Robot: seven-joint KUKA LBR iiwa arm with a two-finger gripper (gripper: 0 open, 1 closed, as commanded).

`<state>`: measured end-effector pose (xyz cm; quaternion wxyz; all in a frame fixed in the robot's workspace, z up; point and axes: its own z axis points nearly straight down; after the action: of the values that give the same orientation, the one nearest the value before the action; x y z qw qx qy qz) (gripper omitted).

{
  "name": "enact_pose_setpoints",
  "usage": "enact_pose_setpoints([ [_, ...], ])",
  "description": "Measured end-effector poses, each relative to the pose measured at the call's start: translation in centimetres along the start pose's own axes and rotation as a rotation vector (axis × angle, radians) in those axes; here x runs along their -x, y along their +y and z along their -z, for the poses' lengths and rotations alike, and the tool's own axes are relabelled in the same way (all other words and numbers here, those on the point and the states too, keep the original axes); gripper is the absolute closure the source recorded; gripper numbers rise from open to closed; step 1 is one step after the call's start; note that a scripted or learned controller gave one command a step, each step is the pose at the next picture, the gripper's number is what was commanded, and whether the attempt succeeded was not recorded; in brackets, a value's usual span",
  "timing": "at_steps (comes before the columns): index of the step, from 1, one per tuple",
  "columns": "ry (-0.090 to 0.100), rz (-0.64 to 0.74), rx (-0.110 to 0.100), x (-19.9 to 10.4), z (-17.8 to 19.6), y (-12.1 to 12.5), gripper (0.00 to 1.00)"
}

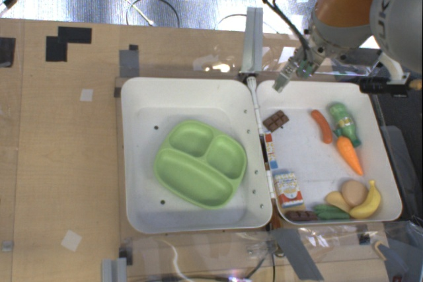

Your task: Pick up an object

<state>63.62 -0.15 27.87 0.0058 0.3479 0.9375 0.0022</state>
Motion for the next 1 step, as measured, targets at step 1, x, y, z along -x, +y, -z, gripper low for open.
enact_pose_setpoints([
  [1,0.0,-0.179,0.0,0.41,7.43,3.46,1.0],
])
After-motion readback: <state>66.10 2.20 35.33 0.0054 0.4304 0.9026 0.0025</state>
